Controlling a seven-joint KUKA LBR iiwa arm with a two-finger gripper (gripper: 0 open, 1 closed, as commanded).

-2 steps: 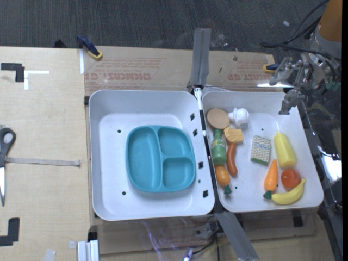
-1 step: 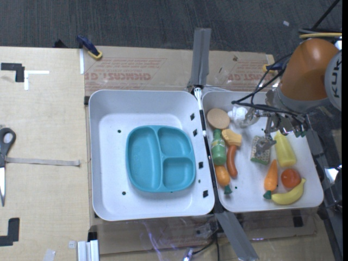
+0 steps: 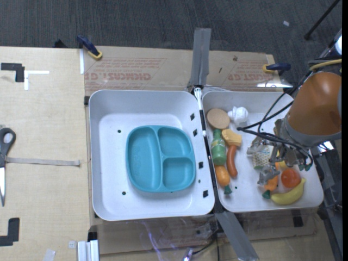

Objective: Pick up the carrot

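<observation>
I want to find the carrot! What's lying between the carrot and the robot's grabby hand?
In the camera view, the carrot lies by the right bin's left wall. Between it and the gripper lie a red-orange sausage and bare white bin floor.

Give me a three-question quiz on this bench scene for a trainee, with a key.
1. How many compartments does the blue plate have?
2. True or false: the banana lies in the left bin.
3. The end effector is above which? A) the blue plate B) the right bin C) the left bin

Key: 1 three; 2 false; 3 B.
</observation>
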